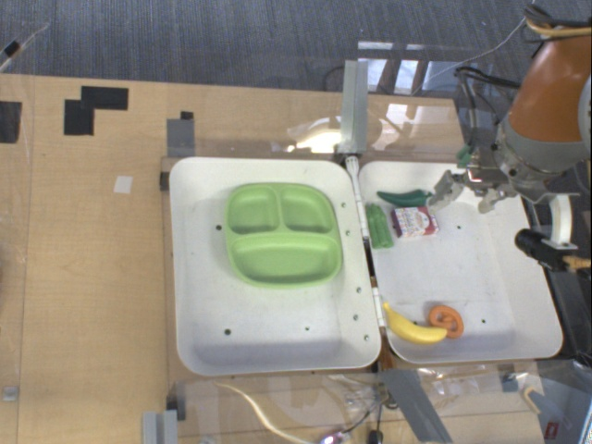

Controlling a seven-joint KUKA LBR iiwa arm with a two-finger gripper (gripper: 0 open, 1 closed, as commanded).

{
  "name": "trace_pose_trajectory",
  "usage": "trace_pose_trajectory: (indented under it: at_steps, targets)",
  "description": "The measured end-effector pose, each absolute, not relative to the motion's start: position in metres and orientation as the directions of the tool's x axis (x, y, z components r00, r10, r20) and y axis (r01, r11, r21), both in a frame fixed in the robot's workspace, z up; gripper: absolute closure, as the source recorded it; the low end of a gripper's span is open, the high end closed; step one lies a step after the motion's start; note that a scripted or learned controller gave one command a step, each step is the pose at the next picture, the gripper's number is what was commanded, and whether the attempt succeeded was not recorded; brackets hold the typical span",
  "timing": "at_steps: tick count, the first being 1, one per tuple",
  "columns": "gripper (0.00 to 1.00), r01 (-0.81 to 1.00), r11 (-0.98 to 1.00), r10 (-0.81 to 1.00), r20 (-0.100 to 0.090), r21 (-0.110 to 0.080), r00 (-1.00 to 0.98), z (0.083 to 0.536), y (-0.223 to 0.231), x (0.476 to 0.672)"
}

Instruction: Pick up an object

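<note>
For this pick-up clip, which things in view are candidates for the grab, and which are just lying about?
Part of the job:
gripper, over the right bin
dark green piece
green block
small packet
banana
orange ring

Lying about:
green divided plate in the left bin
black tape marks on the bench

I see my arm coming in from three o'clock, its orange band (553, 91) sitting up at about two o'clock in the view. The grey wrist drops below the band and reaches toward nine o'clock. My gripper (448, 189) sits at its end, fingers pointing left and slightly down, held low.
</note>
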State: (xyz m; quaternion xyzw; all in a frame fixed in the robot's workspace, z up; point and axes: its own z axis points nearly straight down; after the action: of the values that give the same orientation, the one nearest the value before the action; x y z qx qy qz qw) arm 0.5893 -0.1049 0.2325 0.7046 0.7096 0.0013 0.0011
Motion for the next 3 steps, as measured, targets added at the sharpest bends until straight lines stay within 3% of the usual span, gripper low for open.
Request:
trace_pose_trajectory:
  at_steps: [1, 2, 3]
  targets:
    - [0.0, 0.985, -0.169, 0.986, 0.001, 0.025, 0.17, 0.106, -0.124, 0.626]
    - [0.0, 0.994, 0.109, 0.994, -0.01, 0.031, -0.109, 0.103, -0.09, 0.658]
    - [0.0, 0.998, 0.064, 0.998, -0.002, 0.027, -0.064, 0.102, -0.091, 0.661]
